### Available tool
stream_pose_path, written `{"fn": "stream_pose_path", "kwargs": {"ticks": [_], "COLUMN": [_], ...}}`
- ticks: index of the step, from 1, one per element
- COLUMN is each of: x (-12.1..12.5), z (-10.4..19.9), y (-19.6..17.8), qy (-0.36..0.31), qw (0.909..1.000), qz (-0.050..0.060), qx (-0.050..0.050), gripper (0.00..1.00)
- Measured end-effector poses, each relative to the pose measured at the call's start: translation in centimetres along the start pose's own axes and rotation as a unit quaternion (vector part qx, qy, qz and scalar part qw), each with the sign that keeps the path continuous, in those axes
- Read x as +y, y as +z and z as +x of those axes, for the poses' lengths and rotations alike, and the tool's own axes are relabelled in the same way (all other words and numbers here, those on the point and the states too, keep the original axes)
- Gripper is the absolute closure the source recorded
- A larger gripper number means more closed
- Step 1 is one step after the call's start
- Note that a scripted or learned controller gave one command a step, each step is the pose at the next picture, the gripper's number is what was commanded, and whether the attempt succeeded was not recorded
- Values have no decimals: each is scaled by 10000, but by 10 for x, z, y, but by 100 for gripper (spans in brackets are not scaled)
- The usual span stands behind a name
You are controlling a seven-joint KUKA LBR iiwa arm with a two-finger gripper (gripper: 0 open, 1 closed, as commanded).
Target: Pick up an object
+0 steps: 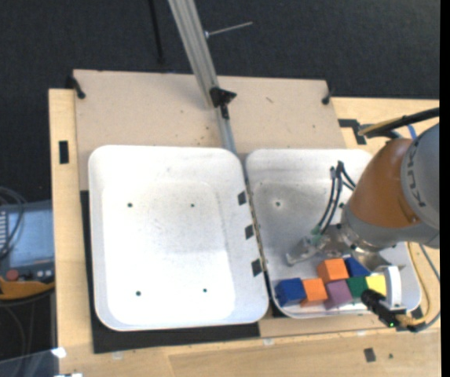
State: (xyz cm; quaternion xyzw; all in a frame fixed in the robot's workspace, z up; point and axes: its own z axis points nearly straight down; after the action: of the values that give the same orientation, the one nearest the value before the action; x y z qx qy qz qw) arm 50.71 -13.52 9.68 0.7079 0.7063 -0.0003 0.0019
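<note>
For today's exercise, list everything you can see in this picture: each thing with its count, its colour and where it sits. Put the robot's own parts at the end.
bins: two, white, side by side on the bench
blue blocks: two, right bin's near end
orange blocks: two, same cluster
purple block: one, beside the front orange block
green block: one, right of the purple
yellow block: one, cluster's right end
metal pole: one, grey, slanting up behind the bins
handheld screen unit: one, grey and orange, left of the bench
arm: one, grey with orange band, over the right bin
gripper: one, just above the blocks
</note>
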Motion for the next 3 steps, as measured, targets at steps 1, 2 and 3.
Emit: {"fn": "stream_pose_path", "kwargs": {"ticks": [1, 2, 3], "x": [2, 11, 9], "z": [0, -8, -9], "y": [-13, -71, -134], "qy": [38, -29, -32], "qw": [10000, 10000, 10000], "qz": [-26, -28, -34], "qx": [10, 4, 5], "gripper": [100, 100, 100]}}
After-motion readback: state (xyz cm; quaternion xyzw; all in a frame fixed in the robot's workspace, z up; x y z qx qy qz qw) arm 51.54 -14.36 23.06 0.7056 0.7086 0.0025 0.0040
